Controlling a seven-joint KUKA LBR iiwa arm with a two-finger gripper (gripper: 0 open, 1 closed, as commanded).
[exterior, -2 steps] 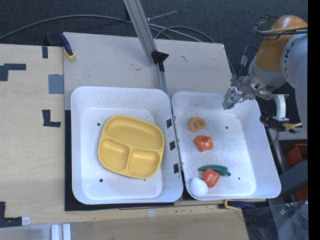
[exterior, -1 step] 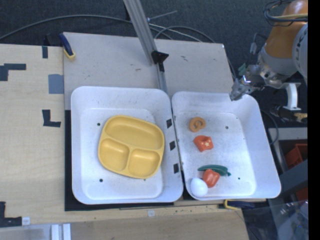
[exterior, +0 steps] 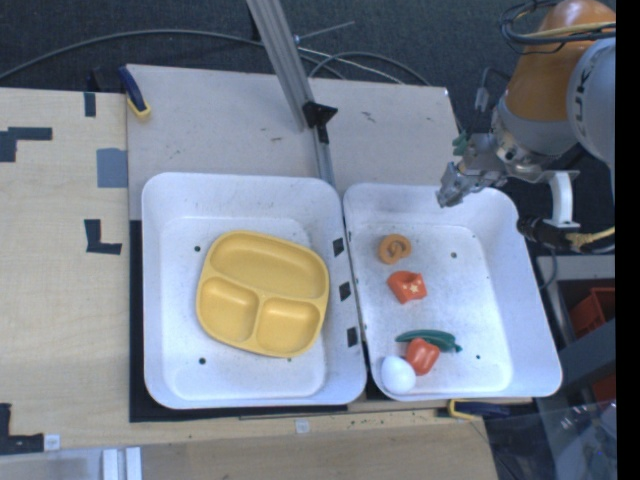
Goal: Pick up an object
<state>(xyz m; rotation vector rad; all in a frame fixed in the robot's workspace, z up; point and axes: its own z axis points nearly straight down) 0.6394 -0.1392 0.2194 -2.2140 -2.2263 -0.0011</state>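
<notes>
Lying flat: red pepper (exterior: 407, 286) (blocky)

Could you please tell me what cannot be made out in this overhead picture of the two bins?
- The tool, camera view: too small and dark over the right bin's far rim to show how its fingers stand.
- The arm: cut off by the picture's right edge.
- The green piece: partly covered by the red piece, so its shape is unclear.
- The white ball: blends into the bin's corner.
</notes>
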